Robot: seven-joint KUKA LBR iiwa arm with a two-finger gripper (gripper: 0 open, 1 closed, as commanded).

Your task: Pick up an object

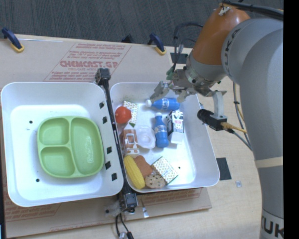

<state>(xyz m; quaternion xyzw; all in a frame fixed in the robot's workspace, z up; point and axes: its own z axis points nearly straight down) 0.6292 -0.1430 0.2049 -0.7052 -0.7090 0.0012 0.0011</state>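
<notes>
cardboard-covered bench under two white bins: from the camera view, the gripper [162, 90] hangs over the right bin [205, 153] by a blue bottle [165, 104], finger state untellable; best descend centred across the bottle, clear of neighbours.

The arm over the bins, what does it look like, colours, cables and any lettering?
The arm is bulky, rounded and grey, with a glossy orange band above the wrist. Thin black cables loop beside it. The hand is small grey metal. Dark lettering marks the base.
</notes>
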